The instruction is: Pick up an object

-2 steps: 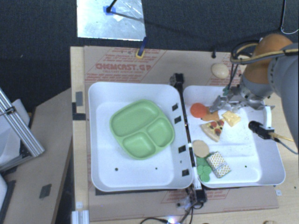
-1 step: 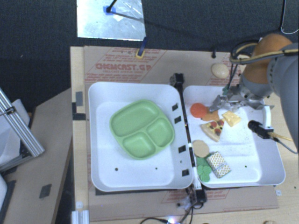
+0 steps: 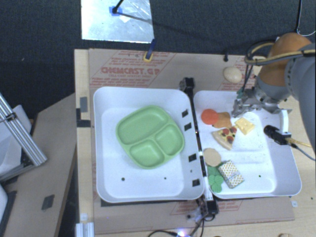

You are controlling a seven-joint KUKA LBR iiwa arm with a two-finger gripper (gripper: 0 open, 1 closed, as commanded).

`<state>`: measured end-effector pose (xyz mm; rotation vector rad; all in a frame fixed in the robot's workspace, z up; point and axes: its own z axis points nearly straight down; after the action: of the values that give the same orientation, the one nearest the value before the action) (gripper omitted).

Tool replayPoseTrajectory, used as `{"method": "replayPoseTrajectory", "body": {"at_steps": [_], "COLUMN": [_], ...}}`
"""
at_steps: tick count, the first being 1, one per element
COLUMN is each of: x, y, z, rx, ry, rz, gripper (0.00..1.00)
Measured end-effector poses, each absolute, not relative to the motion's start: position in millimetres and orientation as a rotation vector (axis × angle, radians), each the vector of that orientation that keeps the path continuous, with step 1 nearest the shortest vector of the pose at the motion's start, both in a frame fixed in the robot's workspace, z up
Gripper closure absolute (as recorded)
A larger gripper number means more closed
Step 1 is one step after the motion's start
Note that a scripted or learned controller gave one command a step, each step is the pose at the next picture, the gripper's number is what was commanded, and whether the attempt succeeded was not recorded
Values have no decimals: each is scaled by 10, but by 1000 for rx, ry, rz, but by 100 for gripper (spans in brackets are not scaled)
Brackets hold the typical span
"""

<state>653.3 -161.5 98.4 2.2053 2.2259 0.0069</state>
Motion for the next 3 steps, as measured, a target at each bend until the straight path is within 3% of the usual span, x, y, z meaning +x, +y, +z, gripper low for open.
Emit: {"method": "replayPoseTrajectory", "body": {"at_steps": [3], "x": [6482], "y": [-1652], "z": [2272], "rx": [2211], "ry": [2225], "rz": [5], "gripper": [100]}}
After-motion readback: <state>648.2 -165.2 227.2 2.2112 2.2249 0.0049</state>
